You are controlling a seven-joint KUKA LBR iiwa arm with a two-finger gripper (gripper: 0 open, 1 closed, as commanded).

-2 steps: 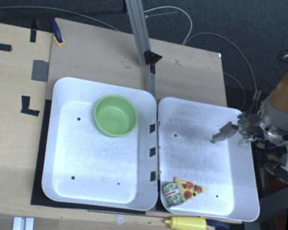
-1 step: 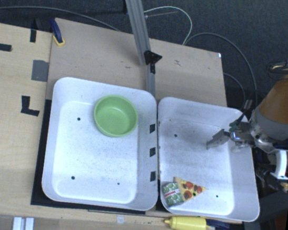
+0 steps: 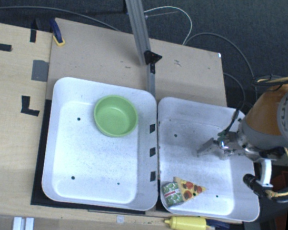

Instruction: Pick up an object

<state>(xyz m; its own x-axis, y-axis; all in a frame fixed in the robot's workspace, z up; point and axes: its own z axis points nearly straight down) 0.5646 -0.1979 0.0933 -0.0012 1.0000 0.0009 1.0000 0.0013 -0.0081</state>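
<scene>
1 green bowl (image 3: 115, 115), 1 pizza slice (image 3: 190, 188), 1 claw (image 3: 205, 148)

bench (image 3: 192, 71) — two white bins (image 3: 62, 127)

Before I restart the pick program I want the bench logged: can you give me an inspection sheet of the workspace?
Surface: two white bins side by side, left bin and right bin, on a wooden bench.
Job's things: green bowl in the left bin; pizza slice toy and green packet in the right bin's near corner.
Clutter: yellow bottle outside the right bin's near rim.
Grippers: claw over the right bin, holding nothing visible.
Cables: thin cable behind the bins.
Surroundings: dark floor; grey pole.
</scene>
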